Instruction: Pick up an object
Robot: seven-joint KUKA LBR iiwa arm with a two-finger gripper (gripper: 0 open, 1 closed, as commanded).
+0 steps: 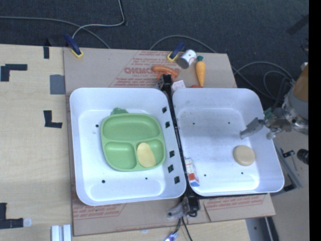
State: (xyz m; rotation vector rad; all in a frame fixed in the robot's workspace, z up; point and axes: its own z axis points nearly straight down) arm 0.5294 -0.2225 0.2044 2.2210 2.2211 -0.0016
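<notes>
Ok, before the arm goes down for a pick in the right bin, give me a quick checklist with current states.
1. Target in view: round beige object lies alone on the right bin floor. Ok.
2. Space around target: nothing touches it; the small packet lies apart, at the bin's left wall. Ok.
3. Gripper over target: it sits above and slightly right of the object, near the bin's right rim, not centred. Not ok.
4. Finger opening: cannot tell.
5. Gripper already carrying anything: nothing visible at it. Ok.
6. Left bin: green tray holds a yellow piece, away from the arm. Ok.
</notes>
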